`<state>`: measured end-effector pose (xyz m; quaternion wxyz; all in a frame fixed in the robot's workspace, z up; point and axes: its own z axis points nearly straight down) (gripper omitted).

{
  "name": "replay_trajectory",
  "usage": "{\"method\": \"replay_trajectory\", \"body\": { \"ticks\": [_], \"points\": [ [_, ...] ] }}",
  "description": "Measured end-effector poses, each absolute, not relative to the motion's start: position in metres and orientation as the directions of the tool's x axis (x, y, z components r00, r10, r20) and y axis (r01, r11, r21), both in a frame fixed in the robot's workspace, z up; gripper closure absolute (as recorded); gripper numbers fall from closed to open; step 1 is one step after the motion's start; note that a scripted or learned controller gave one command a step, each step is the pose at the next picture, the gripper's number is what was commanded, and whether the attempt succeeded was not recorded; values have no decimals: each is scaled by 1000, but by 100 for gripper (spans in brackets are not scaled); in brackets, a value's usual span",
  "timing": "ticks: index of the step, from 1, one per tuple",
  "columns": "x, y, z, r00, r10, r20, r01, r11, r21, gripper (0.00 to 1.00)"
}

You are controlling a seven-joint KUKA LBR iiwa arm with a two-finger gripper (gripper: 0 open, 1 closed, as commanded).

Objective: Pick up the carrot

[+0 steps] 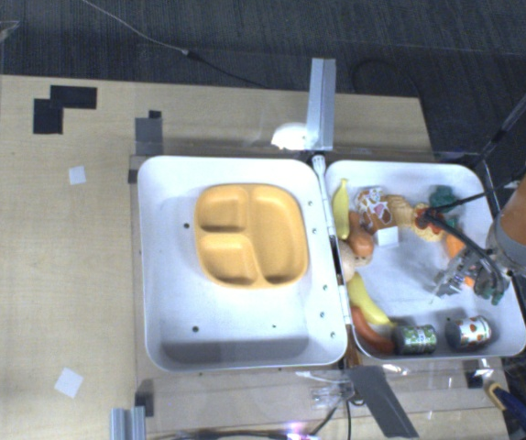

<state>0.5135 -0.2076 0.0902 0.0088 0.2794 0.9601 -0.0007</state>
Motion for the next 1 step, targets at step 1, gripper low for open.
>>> {"method": "replay_trajectory", "body": {
  "ticks": [1],
  "points": [
    [536,-149,146,-783,621,-11,621,783,8,100]
  ]
}}
